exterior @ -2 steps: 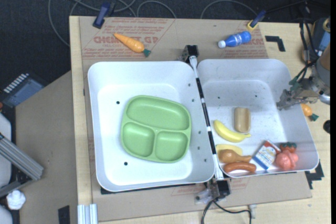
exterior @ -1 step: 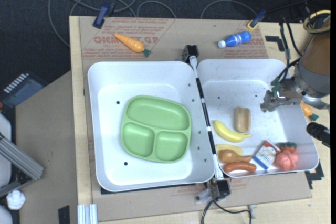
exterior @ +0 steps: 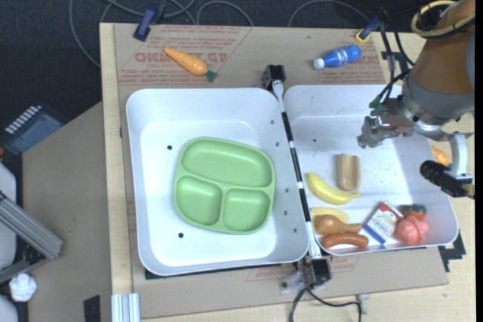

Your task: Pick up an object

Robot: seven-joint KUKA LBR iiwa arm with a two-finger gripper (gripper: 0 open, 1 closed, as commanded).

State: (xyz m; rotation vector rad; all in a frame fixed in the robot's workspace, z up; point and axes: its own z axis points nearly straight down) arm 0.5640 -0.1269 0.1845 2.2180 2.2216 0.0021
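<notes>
The pincer (exterior: pixel 375 130) hangs over the far part of the right bin (exterior: pixel 321 105), with the grey arm (exterior: pixel 445 64) reaching in from the right; from this angle you cannot tell how it is set, and nothing shows in its grip. Just nearer and a little left, a small brown bread roll (exterior: pixel 348 171) lies on the bin floor, apart from the pincer. Beside the roll, a yellow banana (exterior: pixel 329 191) curves along the floor. Nearer still, along the bin's near wall, an orange-brown piece (exterior: pixel 330 222) sits next to a red sausage (exterior: pixel 345 241), then a small red, white and blue carton (exterior: pixel 383 224), then a pink-red fruit with a green top (exterior: pixel 412 226) at the right corner. Over to the left, the left bin (exterior: pixel 151 117) holds a green divided tray (exterior: pixel 224 184) in its middle. Out on the surface (exterior: pixel 249 49) beyond the bins, an orange carrot (exterior: pixel 188 62) lies far left and a blue and white bottle (exterior: pixel 337 57) far right.
</notes>
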